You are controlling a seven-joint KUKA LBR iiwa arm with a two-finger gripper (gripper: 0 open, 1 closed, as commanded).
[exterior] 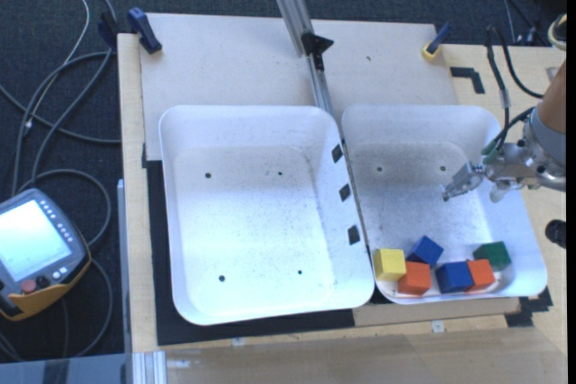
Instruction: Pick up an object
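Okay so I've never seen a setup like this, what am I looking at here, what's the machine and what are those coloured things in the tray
This is one picture from a camera fixed above a workbench, looking down at a slant. The machine is a robot arm reaching in from the right; its grasping tool hangs over the right bin, and nothing shows between its fingers. Two shallow white bins sit side by side. At the near edge of the right bin lie small blocks: a yellow block, two orange blocks, two blue blocks and a green block. The left bin is beside it. The robot's job is to pick one object up.
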